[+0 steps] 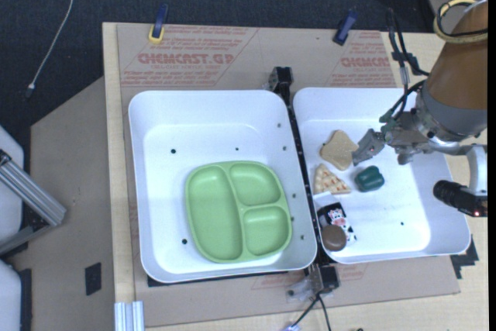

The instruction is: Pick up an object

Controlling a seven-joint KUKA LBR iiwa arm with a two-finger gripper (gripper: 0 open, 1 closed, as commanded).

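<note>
Nearest sat a brown round piece (334, 238) by a black-and-white toy (335, 215). Beyond, my gripper (385, 148) hung spread and empty over the right bin (403, 232), green block (370, 179) just beside, tan bread-shaped piece (339, 149) left.

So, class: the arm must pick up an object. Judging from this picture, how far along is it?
Done: the gripper is over the right white bin. In hand: nothing visibly lifted; it hovers by the tan bread-shaped piece and small dark green object. Left: grasping and lifting.
</note>
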